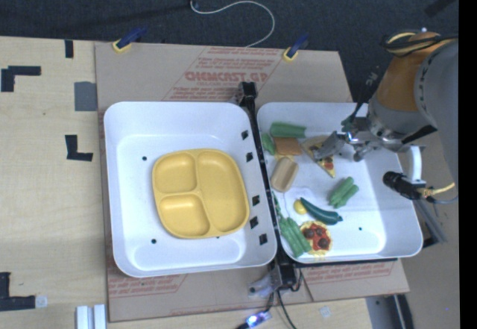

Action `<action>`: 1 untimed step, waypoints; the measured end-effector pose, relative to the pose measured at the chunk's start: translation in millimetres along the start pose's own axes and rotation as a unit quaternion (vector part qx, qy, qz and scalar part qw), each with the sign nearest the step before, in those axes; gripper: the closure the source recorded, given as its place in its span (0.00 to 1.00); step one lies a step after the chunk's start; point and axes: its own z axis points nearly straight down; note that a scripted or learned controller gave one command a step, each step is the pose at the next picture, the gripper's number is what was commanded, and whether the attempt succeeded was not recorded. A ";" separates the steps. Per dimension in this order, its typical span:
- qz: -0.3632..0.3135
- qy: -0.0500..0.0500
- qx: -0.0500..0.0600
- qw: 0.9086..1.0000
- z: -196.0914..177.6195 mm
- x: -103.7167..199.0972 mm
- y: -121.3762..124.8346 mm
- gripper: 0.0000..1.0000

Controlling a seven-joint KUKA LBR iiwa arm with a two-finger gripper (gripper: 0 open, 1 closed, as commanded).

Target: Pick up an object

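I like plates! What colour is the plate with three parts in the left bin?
The plate is yellow, seen clearly in the camera view.

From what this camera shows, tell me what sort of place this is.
Probably a robot-manipulation test bench, not a kitchen: two white bins clipped onto cardboard, toy food such as a plastic hot dog, and a yellow divided plate below the gripper.
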 end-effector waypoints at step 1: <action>-0.001 -0.001 -0.002 1.000 17.7 1.4 0.2 0.00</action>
